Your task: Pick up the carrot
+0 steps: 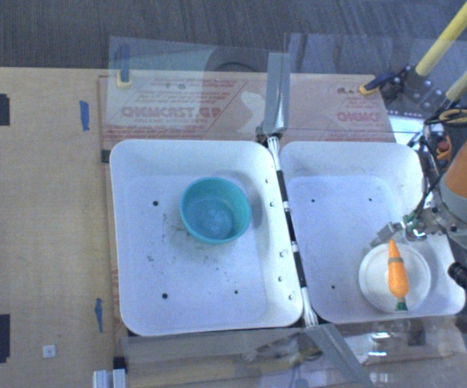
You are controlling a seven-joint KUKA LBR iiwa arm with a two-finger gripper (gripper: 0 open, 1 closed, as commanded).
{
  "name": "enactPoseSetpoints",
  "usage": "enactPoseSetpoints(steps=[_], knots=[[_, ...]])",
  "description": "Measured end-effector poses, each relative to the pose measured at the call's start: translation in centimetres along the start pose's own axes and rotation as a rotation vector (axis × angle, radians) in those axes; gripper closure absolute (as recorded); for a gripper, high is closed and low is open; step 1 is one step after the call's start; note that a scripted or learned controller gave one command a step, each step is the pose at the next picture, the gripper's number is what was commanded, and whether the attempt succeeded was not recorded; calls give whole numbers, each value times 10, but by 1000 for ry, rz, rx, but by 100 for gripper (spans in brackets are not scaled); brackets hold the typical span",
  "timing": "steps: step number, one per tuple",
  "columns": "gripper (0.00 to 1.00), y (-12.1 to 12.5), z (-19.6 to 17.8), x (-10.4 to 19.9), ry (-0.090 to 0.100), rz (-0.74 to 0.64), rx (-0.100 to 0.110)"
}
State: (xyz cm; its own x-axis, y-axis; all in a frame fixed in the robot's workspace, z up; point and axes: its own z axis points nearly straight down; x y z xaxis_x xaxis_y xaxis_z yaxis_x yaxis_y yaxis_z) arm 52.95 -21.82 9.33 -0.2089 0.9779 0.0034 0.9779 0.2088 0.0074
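Hand just above carrot on white plate.

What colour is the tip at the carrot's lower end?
Green, on the orange carrot lying on the white plate; seen in the camera view.

Faint mirrored lettering on clear panels, unreadable

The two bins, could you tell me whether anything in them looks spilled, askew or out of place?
Nothing stands out. The carrot lies whole on a white plate in the right bin, and a teal bowl sits upright in the left bin. Dark specks mark the left bin's floor, which looks like wear, not a spill.
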Motion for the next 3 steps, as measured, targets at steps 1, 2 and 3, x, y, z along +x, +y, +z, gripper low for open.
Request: enactPoseSetpoints(steps=[1, 2, 3], knots=[[100, -1, -11, -3, -6, 5, -3], [100, 89, -88, 49, -5, -3, 4], [0, 89, -88, 49, -5, -3, 5]])
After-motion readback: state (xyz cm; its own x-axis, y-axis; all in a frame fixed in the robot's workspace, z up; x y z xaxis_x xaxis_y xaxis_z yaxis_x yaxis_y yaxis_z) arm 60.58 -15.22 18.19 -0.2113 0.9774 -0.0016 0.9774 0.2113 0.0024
